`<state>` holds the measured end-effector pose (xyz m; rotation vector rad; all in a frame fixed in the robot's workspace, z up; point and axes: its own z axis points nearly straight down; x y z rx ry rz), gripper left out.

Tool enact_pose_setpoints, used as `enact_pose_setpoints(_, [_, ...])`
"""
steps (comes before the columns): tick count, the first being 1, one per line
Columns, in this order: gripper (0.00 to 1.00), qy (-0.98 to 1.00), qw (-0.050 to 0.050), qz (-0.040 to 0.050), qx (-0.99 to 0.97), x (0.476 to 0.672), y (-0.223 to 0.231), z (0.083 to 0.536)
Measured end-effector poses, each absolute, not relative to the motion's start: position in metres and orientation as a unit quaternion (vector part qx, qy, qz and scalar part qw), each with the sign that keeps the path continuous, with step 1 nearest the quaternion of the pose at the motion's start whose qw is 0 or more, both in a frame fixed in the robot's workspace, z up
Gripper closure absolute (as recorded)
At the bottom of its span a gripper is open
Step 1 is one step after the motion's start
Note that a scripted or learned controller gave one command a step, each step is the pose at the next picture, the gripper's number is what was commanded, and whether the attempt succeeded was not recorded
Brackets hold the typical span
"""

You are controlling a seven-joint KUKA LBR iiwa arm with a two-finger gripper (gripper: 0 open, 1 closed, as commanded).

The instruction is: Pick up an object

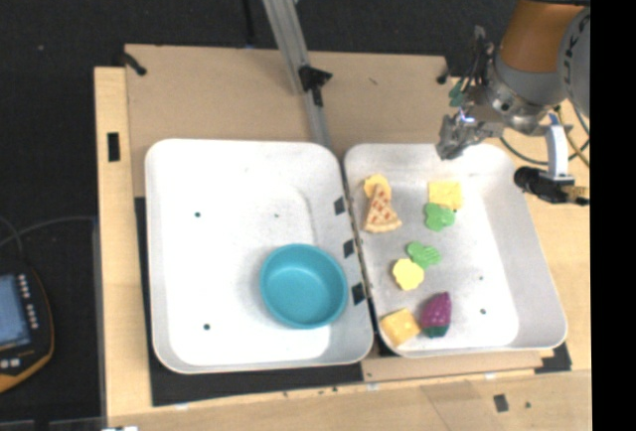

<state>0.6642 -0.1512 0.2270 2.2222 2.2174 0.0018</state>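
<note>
Over right bin (517,220) rim, jaws (455,143), toys apart

You see gripper (455,143) over right bin (527,250) far rim, finger state unclear. Right bin holds waffle slice (380,212), yellow block (444,193), green pieces (438,216), purple grapes (435,313). Left bin (219,191) holds blue bowl (302,285).
</note>
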Motion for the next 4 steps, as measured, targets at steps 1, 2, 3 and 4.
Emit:
enact_pose_setpoints(1, [1.0,0.708,0.003,0.0025,0.706,0.667,-0.142,0.282])
enact_pose_setpoints(2, [1.0,0.709,0.0,0.0007,0.705,0.638,-0.091,0.285])
enact_pose_setpoints(3, [1.0,0.709,0.0,0.0001,0.705,0.619,-0.044,0.271])
enact_pose_setpoints(4, [1.0,0.709,-0.001,-0.0005,0.705,0.588,0.003,0.256])
